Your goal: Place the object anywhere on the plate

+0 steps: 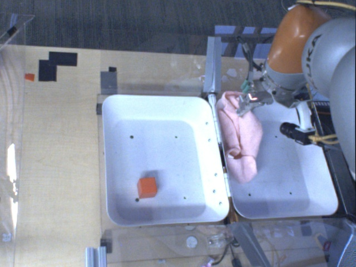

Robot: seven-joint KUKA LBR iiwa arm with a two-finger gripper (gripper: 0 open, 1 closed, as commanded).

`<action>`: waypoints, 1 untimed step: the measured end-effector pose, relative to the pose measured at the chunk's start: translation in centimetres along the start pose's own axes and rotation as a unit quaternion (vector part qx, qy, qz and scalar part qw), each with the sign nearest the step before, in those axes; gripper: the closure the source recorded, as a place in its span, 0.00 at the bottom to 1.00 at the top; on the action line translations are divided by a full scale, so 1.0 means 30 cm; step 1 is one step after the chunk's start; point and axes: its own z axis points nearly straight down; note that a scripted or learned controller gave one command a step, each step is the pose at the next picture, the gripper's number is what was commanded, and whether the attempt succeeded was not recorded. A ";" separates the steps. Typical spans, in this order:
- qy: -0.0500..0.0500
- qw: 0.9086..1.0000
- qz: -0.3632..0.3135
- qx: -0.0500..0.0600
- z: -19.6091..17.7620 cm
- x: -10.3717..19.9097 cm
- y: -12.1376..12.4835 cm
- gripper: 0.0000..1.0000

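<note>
While the arm (317,49) reaches in over the right bin (289,199), the hand (251,100) sits at the top edge of the pink cloth (240,141); can't tell if it's open, closed or gripping, since the tips blur into the fabric. Cloth is soft, limp, fleecy-looking, bunched into a long lump, lying against the right bin's left wall, probably because it slumps wherever dropped. Its upper end looks slightly raised near the hand, maybe a pinch starting, not sure.

Left bin (111,149) holds a small orange block (147,187), rigid, cube-like, matte, resting flat on the bin floor towards the lower left, well apart from the cloth. Both bins are shallow, white, smooth plastic with rounded corners and small dark dots on the floor. Table (55,166) is pale wood grain. No obvious plate visible; which item is the task object is unclear, likely the cloth given where the hand is.
</note>
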 end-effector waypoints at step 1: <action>0.000 1.000 -0.004 -0.001 -0.133 0.002 0.010 1.00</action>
